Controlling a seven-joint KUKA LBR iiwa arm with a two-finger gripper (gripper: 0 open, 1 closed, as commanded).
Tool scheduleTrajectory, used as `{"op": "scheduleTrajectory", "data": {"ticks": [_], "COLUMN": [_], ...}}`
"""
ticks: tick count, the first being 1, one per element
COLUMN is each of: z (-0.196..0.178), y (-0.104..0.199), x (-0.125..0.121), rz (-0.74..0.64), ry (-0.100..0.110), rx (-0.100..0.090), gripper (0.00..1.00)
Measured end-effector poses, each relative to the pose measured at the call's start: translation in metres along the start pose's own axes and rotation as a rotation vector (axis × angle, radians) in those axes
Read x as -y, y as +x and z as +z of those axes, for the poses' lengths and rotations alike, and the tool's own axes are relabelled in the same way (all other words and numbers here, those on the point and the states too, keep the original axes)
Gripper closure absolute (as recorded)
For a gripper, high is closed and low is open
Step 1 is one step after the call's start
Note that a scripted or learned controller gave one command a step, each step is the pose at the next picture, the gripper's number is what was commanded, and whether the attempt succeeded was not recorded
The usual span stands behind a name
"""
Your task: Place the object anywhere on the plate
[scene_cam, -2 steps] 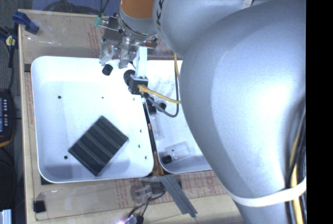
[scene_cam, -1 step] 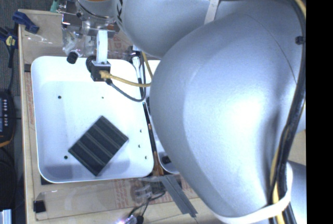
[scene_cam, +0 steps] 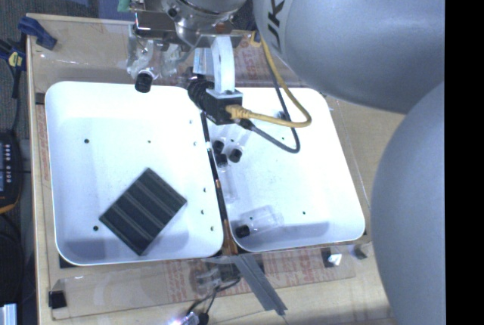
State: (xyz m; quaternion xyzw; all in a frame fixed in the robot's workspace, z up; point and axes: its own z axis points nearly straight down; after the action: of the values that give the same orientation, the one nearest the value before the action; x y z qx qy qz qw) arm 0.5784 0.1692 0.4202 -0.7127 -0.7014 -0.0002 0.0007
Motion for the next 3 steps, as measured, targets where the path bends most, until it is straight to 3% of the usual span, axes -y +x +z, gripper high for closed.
{"op": "scheduleTrajectory", "data": {"ticks": [1, 2, 3], "z": [-0.022, -0.02, -0.021], "y": [-0.027, 0.021, 0.025], "x": [0.026, -0.023, -0.077], "rz": [-0.464, -0.199, 0.164], "ry": [0.004, 0.002, 0.002], "rx": [0.001, 0.003, 0.003], "gripper": [1.0, 1.0, 1.0]}}
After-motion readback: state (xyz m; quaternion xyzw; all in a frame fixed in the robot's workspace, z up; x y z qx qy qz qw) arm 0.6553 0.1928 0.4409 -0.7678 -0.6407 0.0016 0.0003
